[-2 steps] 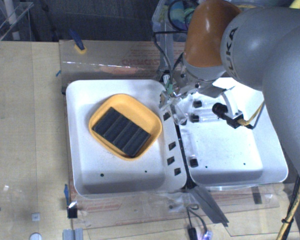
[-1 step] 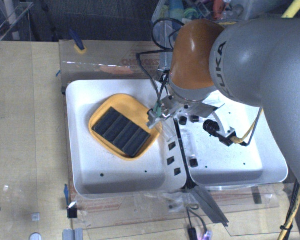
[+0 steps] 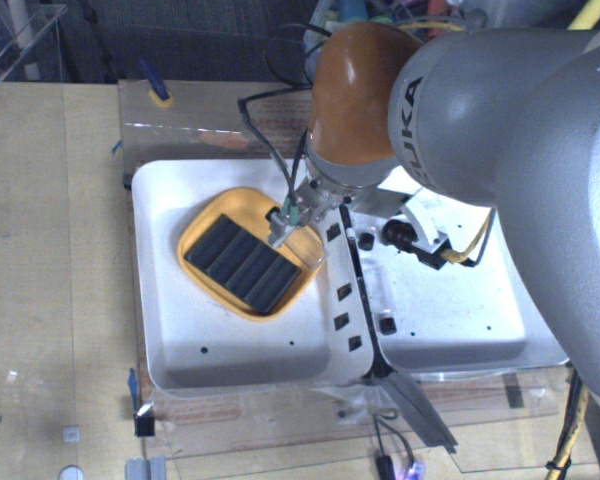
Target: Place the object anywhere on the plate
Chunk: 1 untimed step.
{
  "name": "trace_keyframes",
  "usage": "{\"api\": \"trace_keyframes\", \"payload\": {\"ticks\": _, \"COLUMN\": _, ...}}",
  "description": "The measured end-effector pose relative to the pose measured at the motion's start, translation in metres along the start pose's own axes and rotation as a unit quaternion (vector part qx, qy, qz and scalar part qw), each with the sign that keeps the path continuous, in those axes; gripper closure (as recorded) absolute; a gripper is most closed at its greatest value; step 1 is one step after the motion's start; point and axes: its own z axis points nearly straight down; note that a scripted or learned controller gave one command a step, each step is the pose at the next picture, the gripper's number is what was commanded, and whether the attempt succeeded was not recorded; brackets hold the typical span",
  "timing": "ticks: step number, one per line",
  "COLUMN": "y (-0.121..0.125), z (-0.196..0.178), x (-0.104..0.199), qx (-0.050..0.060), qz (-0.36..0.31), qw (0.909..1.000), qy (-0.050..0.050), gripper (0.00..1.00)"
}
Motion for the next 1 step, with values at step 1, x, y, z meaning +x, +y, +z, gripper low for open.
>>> {"api": "trace_keyframes", "payload": {"ticks": 1, "y": -0.0001, "z": -0.0002, "x": -0.0003, "qx": 0.0, "qz": 0.0, "qw": 1.0, "qy": 0.0, "gripper": 0.0}}
